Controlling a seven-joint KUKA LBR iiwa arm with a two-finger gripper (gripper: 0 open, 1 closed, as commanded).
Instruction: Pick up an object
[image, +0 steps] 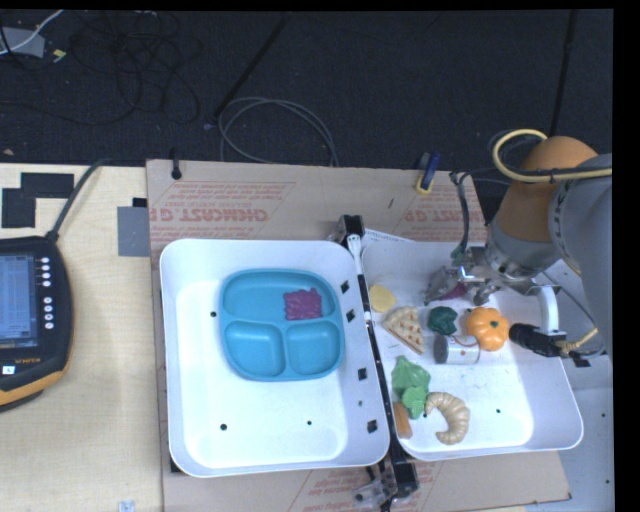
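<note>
In the right bin (545, 420), toward its far side, the gripper (462, 283) hangs low over the white floor with its fingers spread apart and nothing between them; the grey arm (575, 215) reaches in from the right. Just nearer than the fingertips lie a dark green piece (443, 320) and an orange pumpkin (486, 327), almost touching one another, with a small dark object (441, 348) just in front of them. To their left sit a pizza wedge (405, 326) and a pale yellow disc (381, 298); at the near end are a green leafy toy (409, 378), a carrot-like piece (401, 418) and a croissant (449, 415). In the left bin (200, 420) a blue divided tray (280, 325) holds a purple item (302, 303). For a clean pick, I judge the pumpkin the closest sound target: centre the spread fingers over it, clear of the green piece, descend fully, then close.
</note>
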